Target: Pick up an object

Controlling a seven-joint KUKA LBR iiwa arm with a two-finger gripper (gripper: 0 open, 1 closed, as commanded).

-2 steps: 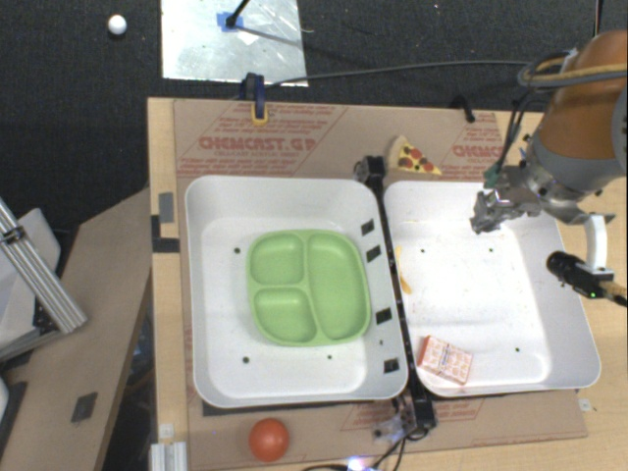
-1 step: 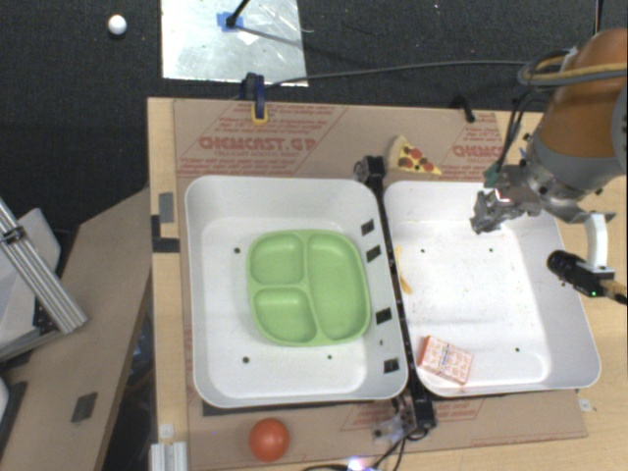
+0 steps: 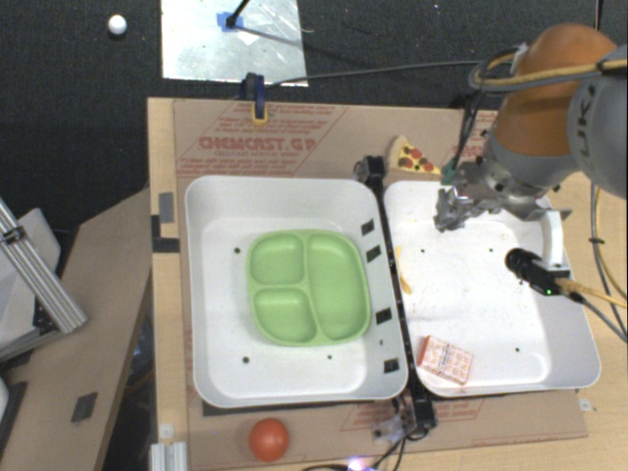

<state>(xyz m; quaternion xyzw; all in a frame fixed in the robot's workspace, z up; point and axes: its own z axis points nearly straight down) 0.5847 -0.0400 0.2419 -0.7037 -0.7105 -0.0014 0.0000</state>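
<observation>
My gripper (image 3: 448,212) hangs over the back left part of the right bin (image 3: 574,346), below the grey arm with its orange band. A small pink-and-white box (image 3: 444,358) lies at the front left of that bin, well in front of the gripper. A thin yellow stick (image 3: 402,271) lies by the bin's left wall. A green divided plate (image 3: 307,287) rests in the middle of the left bin (image 3: 201,263). Nothing shows under the gripper.
A toy pizza slice (image 3: 414,157) lies on the board behind the right bin. An orange ball (image 3: 268,439) sits on the bench in front of the left bin. A black part with a white bracket (image 3: 535,263) hangs over the right bin's right side.
</observation>
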